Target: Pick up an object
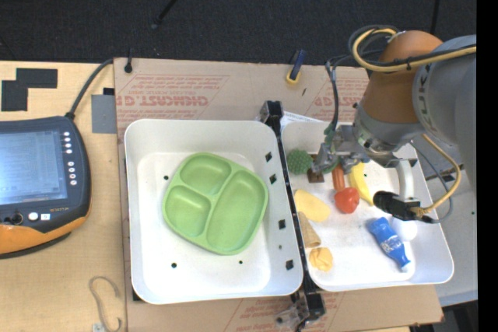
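Gripper [331,159] low in the right bin [436,264], over the toy food.

We saw the gripper at the upper left of the right bin, just beside a green broccoli piece [299,161] and above an orange carrot [339,178]; we could not tell whether it was open or closed, or whether it gripped anything. Just below the carrot lay a red tomato [347,200], with a yellow banana [361,184] touching it on the right. Toward the bin's left edge we saw a pale yellow piece [312,206], a cone [310,232] and a small orange piece [321,259]. A blue tube [388,241] lay lower right. The left bin [148,260] held a green divided plate [215,202]. A tablet [35,171] sat at the far left of the frame.
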`<state>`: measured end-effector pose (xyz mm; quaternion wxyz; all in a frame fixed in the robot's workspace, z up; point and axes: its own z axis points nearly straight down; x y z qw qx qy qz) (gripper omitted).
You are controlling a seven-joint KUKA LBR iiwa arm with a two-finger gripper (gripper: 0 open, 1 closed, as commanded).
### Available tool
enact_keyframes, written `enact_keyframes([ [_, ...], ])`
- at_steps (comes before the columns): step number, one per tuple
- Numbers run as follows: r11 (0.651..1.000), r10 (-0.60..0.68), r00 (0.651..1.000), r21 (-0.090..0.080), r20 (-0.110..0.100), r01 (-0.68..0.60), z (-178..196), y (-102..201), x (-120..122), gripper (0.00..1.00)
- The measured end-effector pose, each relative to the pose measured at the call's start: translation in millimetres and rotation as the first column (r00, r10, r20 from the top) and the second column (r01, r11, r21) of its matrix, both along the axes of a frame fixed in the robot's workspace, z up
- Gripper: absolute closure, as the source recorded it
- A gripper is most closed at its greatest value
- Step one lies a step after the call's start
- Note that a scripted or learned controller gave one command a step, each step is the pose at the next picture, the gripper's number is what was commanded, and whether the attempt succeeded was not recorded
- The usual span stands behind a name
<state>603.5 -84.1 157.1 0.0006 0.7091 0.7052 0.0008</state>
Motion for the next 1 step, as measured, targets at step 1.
enact_keyframes([
  [1,1.0,0.006,1.0,0.0,0.001,-0.006,56.7,8.4,-2.6,1.0],
])
